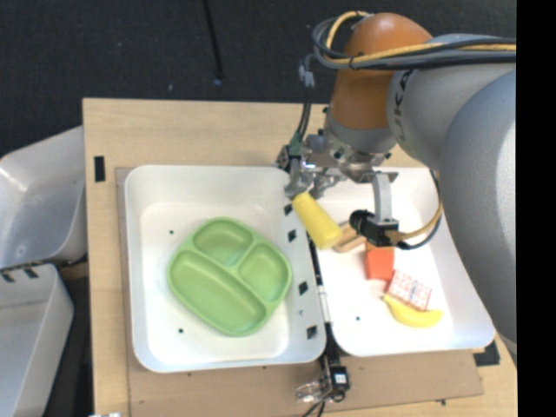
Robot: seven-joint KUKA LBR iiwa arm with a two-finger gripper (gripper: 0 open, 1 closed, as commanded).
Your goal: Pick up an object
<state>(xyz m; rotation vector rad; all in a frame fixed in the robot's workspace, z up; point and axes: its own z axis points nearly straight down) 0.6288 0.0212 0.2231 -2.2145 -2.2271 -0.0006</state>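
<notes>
While reaching leftward, arm point(408, 94) seemingly hovers.

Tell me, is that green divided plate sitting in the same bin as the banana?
No. The green divided plate lies in the left bin, while the banana lies in the right bin.

The arm point(469, 102) is a thick, smooth, light grey tube that fills out toward the right, capped above the wrist by a glossy orange band point(375, 68) shaped like a dome. Black and yellow cables loop over the top of the orange band and run back along the grey casing. Below the band sits a cluster of grey metal brackets and fittings, with a small black block carrying a thin yellow cable.
</notes>
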